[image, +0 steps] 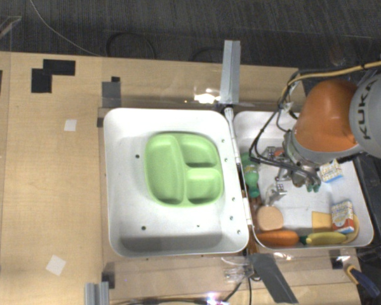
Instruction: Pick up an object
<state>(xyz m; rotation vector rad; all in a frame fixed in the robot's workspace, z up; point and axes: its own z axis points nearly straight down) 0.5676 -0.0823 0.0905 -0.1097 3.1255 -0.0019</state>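
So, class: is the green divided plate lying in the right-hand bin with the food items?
No, the green divided plate lies in the left bin.

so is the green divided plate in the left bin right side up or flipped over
Right side up. The green plate lies flat in the left bin, its three compartments facing up with raised dividers between them, and nothing sits in them.

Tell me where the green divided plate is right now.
The green divided plate lies in the middle of the left bin, across the divider from the right bin holding the toy food.
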